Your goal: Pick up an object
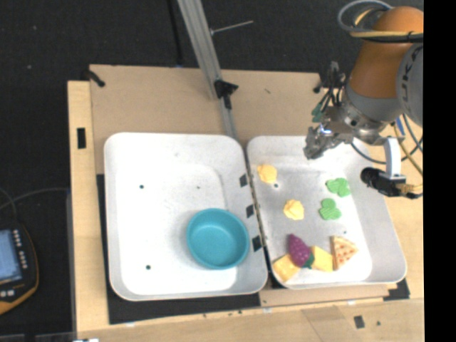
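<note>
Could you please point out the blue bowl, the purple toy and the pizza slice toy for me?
blue bowl (216, 238): camera view, on its inner floor, in the left bin.
purple toy (299, 250): camera view, on its middle, in the right bin.
pizza slice toy (344, 251): camera view, on its top face.

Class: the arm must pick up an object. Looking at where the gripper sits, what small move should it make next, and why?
Probably lower toward the nearest toy. The gripper hangs over the right bin's far edge with nothing visibly held, and the orange piece lies closest, apart from the others.
</note>
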{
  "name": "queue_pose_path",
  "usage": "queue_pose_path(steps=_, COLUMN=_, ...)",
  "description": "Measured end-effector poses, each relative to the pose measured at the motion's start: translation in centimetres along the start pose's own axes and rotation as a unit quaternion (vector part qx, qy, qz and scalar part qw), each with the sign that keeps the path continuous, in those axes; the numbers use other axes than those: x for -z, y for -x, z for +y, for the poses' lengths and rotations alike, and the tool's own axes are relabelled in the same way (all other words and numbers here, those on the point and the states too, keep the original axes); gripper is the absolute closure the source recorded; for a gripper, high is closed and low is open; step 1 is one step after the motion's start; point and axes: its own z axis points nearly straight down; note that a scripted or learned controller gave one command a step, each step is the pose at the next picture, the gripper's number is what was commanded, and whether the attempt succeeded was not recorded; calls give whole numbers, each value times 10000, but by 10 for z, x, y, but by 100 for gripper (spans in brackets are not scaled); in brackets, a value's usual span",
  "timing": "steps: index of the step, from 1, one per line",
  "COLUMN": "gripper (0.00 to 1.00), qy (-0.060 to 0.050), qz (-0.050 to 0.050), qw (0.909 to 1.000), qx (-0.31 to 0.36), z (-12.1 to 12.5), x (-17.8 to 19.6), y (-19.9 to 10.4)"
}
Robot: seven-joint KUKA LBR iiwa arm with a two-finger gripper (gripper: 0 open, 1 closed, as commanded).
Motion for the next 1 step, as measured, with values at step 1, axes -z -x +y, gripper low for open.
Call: queue_pose_path(steps=1, gripper=100, qy=-36, qz=6, qw=10000, qx=4, z=2, x=-9, y=-55)
